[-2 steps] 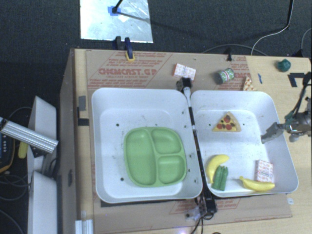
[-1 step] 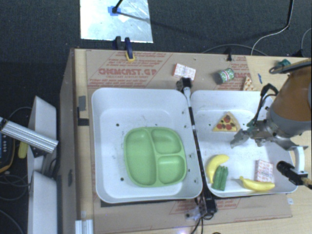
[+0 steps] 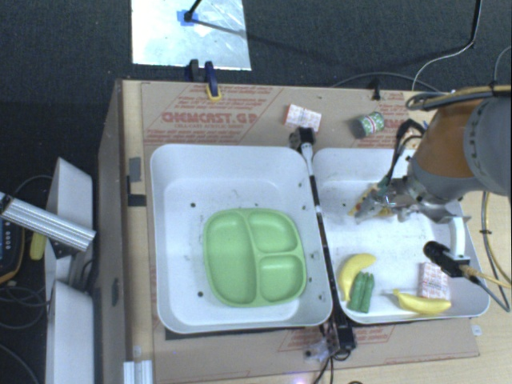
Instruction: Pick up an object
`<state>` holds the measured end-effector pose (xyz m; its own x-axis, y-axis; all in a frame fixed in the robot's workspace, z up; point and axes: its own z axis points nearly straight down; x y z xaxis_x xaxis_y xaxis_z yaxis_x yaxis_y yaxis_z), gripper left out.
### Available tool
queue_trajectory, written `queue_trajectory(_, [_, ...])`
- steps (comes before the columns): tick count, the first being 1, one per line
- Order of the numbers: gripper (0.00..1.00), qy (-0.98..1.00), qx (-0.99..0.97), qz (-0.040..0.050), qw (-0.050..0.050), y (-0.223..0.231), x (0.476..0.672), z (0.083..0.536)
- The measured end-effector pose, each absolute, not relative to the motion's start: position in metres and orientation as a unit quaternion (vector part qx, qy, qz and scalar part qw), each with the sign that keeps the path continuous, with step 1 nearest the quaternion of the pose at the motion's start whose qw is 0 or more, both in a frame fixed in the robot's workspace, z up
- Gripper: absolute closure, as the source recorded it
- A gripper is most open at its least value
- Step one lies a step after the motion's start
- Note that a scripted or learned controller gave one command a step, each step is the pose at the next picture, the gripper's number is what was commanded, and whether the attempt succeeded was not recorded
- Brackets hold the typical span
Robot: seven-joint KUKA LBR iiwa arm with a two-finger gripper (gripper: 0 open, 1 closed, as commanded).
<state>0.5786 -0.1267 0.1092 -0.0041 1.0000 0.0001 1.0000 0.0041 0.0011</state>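
Camera view, near edge of right bin [image 3: 480, 298]: a banana [image 3: 422, 302], a pink-white packet [image 3: 433, 278], a green bundle [image 3: 362, 291] and a second banana [image 3: 353, 270] are seen. A green divided plate [image 3: 254, 256] is seen in the left bin [image 3: 172, 206]. Farther back, the jaws [image 3: 374, 204] are positioned low over the right bin; whether they are open cannot be told.
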Motion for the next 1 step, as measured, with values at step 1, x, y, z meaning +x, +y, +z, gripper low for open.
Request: queue_trajectory(1, [0.00,0.709,0.706,0.0008,0.002,-0.1513,0.6320,0.0849])
